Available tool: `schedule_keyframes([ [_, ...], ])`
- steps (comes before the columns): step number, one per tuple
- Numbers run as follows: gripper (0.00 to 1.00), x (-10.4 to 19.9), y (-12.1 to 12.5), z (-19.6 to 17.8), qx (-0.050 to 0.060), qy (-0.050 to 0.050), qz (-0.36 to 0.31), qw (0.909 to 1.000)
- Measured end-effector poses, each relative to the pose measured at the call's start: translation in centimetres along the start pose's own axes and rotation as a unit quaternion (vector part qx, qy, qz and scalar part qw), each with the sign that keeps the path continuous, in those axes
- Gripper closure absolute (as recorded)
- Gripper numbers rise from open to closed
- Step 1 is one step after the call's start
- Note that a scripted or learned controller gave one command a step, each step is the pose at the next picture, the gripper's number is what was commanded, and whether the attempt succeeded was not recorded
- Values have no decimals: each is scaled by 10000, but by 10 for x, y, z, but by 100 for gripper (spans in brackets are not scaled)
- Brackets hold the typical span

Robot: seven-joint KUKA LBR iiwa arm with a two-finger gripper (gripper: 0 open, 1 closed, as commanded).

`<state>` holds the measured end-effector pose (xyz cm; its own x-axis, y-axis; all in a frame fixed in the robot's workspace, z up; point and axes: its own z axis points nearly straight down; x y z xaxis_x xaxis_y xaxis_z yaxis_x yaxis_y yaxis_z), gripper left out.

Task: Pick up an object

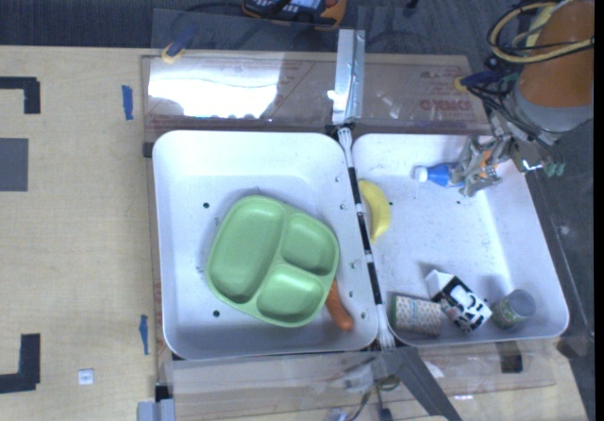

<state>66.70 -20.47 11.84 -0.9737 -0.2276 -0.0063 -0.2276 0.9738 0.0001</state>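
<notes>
Arm (552, 60): grey with an orange band, reaching in from the right over the right bin's far right corner.
Gripper (475, 176): low over the far part of the right bin (514, 249), fingers pointing left and down.
Grip: cannot tell whether clenched or released; too small and cluttered to read.
Tube (434, 174): white with a blue end, lying just left of the fingertips, touching or almost touching them; cannot tell whether between the fingers.
Banana (376, 207): yellow, left of and nearer than the gripper, against the wall between the bins.
Cup (418, 313): on its side, well nearer than the gripper, by the front wall.
Box (461, 301): black and white, just right of the cup, well below the gripper.
Can (514, 308): small, greenish, in the front right corner, straight down from the gripper.
Left bin (179, 183): well left of the gripper.
Plate (272, 261): green, three compartments, in the left bin.
Carrot (339, 308): orange, at the plate's near right edge, beside the dividing wall.
</notes>
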Motion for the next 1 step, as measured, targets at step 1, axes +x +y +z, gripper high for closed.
schedule_keyframes([
  [1, 0, -6, -2, 10, 24, -5, -821, 9966],
])
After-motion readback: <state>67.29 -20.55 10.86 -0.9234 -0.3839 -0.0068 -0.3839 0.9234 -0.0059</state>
